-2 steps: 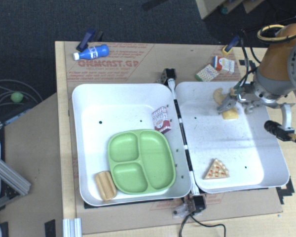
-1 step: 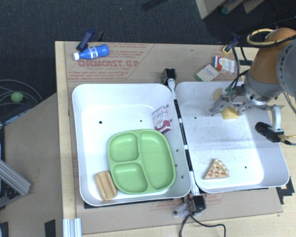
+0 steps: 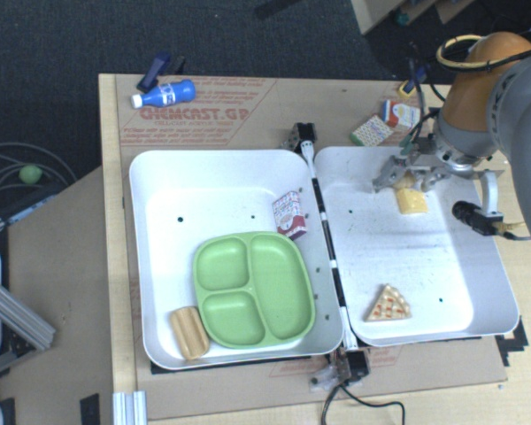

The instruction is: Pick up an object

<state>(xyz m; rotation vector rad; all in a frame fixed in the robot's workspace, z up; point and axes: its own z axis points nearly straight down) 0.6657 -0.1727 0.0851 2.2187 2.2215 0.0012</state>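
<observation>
My gripper (image 3: pixel 405 181) hangs low over the far part of the right bin (image 3: pixel 478 317), with its fingers spread open. A small yellow block (image 3: pixel 413 202) lies on the bin floor just in front of the fingertips, touching or nearly touching them; it is not gripped between them. A pizza-slice toy (image 3: pixel 388 305) lies near the right bin's front edge. In the left bin (image 3: pixel 150 237) rest a green divided plate (image 3: pixel 250 288), a tan bread-like piece (image 3: pixel 188 332) at the plate's front left, and a red and white packet (image 3: pixel 288 213) by the right wall.
The two bins meet along a black divider strip (image 3: pixel 326 237). On the bench behind the bins lie a blue and white bottle (image 3: pixel 164 94) and some small printed cards (image 3: pixel 385 124). The grey and orange arm (image 3: pixel 487 87) comes in from the upper right.
</observation>
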